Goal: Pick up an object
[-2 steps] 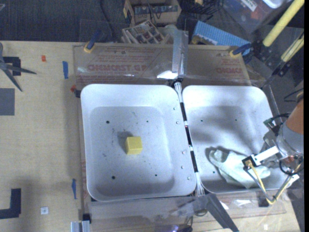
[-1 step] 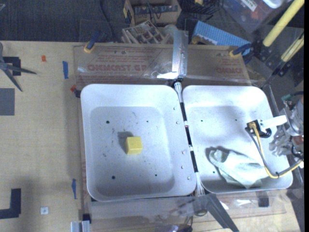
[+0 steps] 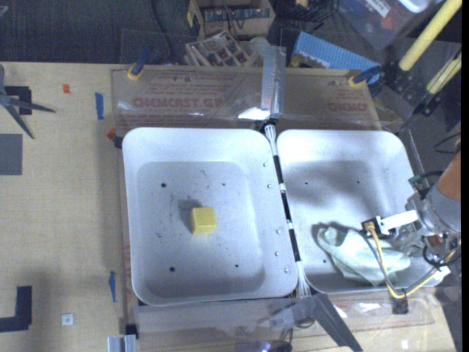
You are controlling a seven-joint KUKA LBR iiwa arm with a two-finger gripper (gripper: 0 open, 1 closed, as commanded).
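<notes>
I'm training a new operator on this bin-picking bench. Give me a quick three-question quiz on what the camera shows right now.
1. True or false: the yellow block lies in the left bin.
2. Which thing lies in the right bin? A) a pair of scissors B) a crumpled pale cloth C) a red ball
3. Fill in: the gripper is above the ____ bin, at the cloth's right side.

Key:
1. True. The block sits alone near that bin's middle.
2. B. The cloth lies near the bin's front.
3. Right. Whether it holds the cloth cannot be told.
</notes>
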